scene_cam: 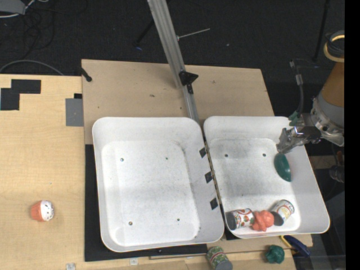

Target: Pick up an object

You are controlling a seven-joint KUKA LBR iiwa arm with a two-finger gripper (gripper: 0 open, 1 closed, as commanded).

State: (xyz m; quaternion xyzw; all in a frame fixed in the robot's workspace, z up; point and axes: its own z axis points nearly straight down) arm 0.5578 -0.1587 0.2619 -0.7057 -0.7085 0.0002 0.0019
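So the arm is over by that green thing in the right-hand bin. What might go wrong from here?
Two risks, as far as one view shows.

1. The green object lies against the right bin's far-right wall, just below the end effector. That wall leaves little room, so a grasp may slip or bump it.

2. The two cans and the orange-red toy huddle in the near corner, touching. Reaching for one may shove the others.

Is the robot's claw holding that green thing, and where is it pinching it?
It cannot be told. The gripper is right above the green thing in the right bin, touching or nearly touching its top, but no pinch is visible.
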